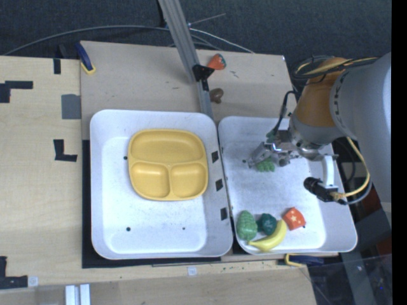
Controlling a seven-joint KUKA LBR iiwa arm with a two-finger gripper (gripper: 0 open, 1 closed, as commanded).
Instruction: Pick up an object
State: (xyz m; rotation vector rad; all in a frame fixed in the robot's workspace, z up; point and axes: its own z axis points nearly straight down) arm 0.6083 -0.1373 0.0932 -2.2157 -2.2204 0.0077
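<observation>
We see two shallow white bins side by side on the bench (38, 170). The left bin (105, 189) holds a yellow divided plate (168, 164), lying flat in its upper half, with three compartments showing nothing in them.

The right bin (331, 234) holds several toy foods gathered in its near left corner: a light green bumpy piece (245, 225), a dark green piece (267, 223) just beside it, and a yellow banana (272, 239) curving below both and touching them. An orange-red piece (294, 218) lies just to the right of the banana, slightly apart. Farther up in the same bin, near its middle, we see a small green object (266, 166) by itself.

The pincer (272, 155) is low over the right bin, right at that small green object, with the arm (324, 107) reaching in from the right. The green object sits at the tip of the pincer and seems to touch it, but we cannot tell how far the pincer is spread or whether it grips the object.
</observation>
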